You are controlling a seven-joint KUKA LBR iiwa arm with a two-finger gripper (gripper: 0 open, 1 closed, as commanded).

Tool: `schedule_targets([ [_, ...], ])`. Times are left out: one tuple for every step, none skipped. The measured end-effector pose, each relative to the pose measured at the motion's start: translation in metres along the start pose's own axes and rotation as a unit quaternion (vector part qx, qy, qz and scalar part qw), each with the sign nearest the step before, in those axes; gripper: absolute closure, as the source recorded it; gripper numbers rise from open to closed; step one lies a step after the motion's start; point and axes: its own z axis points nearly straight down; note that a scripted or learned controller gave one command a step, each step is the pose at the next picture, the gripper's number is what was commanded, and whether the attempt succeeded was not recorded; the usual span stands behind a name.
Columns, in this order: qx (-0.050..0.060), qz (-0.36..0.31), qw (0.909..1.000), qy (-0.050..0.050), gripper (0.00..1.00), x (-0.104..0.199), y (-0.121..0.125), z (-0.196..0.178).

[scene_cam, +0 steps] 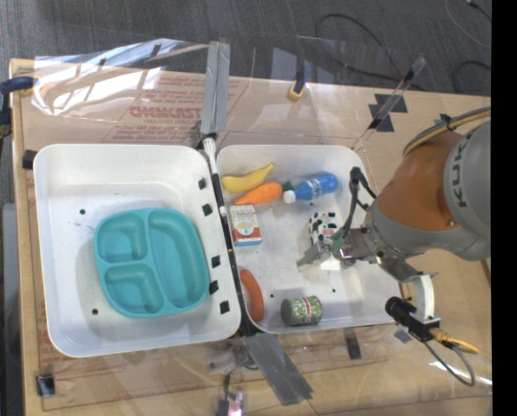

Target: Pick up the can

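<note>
Hovered low in the right bin point(354, 159), gripper point(321, 251) with fingers apart, clamped on nothing. Lay on its side at six o'clock from there, well apart: can point(303, 310).

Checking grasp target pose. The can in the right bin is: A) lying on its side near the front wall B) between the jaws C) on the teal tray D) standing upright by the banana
A: the can lies on its side near the right bin's front wall, apart from the gripper.
</note>
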Motion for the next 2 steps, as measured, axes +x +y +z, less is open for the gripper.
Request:
schedule_targets([
  [0.001,-0.004,1.0,0.0,0.0,-0.001,0.05,-0.005],
  [0.001,-0.137,0.9905,0.001,0.0,0.001,-0.004,0.043],
])
